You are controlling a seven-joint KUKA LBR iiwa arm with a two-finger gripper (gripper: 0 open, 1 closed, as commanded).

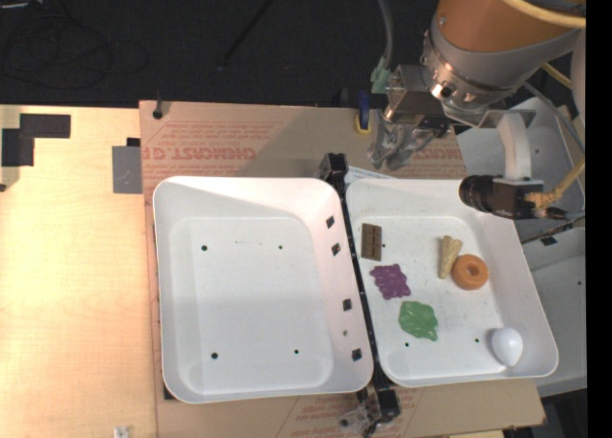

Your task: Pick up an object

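The right bin (535,331) holds a brown block (372,241), a purple lump (390,280), a green lump (418,319), a cream cone (448,255), an orange ring (469,272) and a white ball (506,344). My gripper (392,152) hangs above the right bin's far left corner, well back from all of these. Nothing shows between its fingers.
The left bin (177,235) lies beside the right one, joined by a black clip strip (344,264). Both rest on a cardboard sheet (229,144) on the wooden bench (67,283). The arm's grey and orange body (497,25) looms at the upper right.
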